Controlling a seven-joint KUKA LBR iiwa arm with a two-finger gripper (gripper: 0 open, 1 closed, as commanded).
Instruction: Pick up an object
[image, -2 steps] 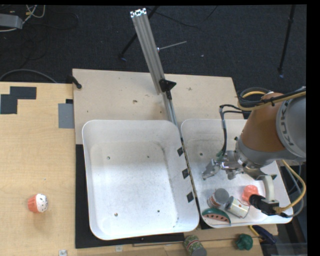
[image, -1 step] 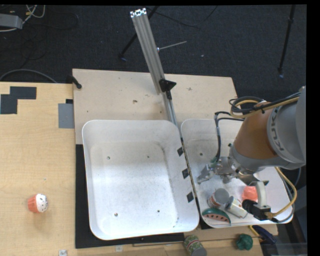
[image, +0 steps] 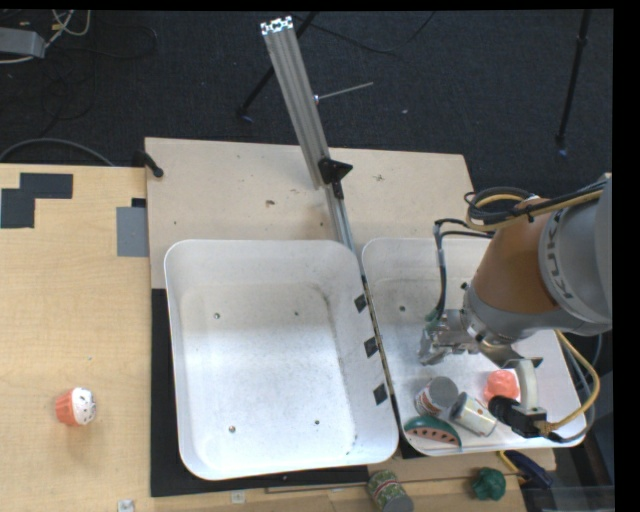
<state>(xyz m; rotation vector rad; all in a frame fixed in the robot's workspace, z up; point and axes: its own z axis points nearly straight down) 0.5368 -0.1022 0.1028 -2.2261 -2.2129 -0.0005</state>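
Observation:
My gripper (image: 436, 347) hangs low over the right bin (image: 400, 270), near its middle, below the orange-banded wrist. Just in front of it, in the bin's near part, lie several small things: a round grey-and-red can (image: 437, 393), a white cylinder (image: 474, 416), a watermelon-slice toy (image: 430, 433) and an orange-red piece (image: 501, 383). The gripper stands slightly behind the can, and nothing shows between its fingers.
The left bin (image: 190, 300) lies beside the right one, with a row of black clips (image: 368, 346) on the shared wall. A slanted aluminium post (image: 305, 110) rises behind. An orange-white toy (image: 75, 407) sits on the far left bench. A green thing (image: 488, 484) and a dark can (image: 385, 490) lie in front of the bins.

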